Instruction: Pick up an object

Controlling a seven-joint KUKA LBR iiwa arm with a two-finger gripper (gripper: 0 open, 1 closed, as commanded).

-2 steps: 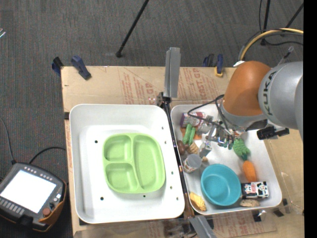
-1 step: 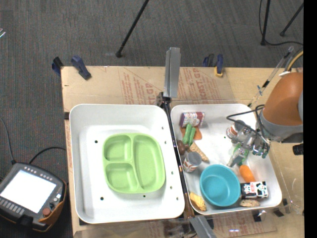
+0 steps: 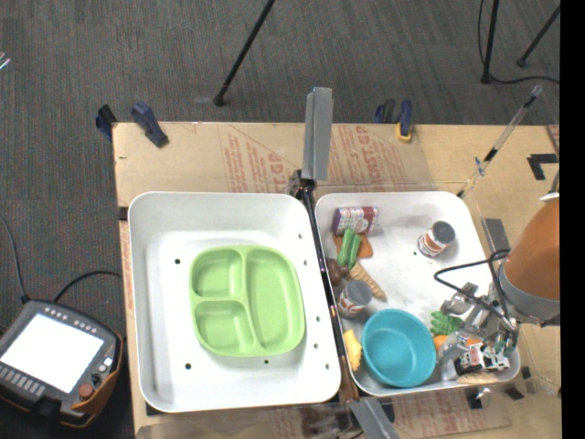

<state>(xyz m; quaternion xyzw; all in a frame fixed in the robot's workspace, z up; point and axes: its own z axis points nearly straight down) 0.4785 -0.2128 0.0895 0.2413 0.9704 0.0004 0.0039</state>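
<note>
My gripper [image 3: 477, 329] hangs low over the near right corner of the right bin [image 3: 402, 210], under the grey arm with its orange band [image 3: 548, 245]. Right beneath and around it lie a green toy [image 3: 444, 321], a small orange piece [image 3: 441, 341] and a black-and-white item [image 3: 486, 360]; I cannot tell if it touches any of them. A blue bowl [image 3: 398, 347] sits just to its left. Further back lie a purple-labelled can on its side [image 3: 355, 219], a small can [image 3: 437, 238], a third can [image 3: 354, 298], a green vegetable [image 3: 348, 248] and a tan cone [image 3: 368, 282].
The left bin [image 3: 155, 245] holds a light green divided plate [image 3: 247, 301]. A yellow item [image 3: 353, 347] rests by the divider at the right bin's near left. A grey post [image 3: 317, 144] stands behind the bins, and a tablet pendant [image 3: 55, 355] lies on the floor at left.
</note>
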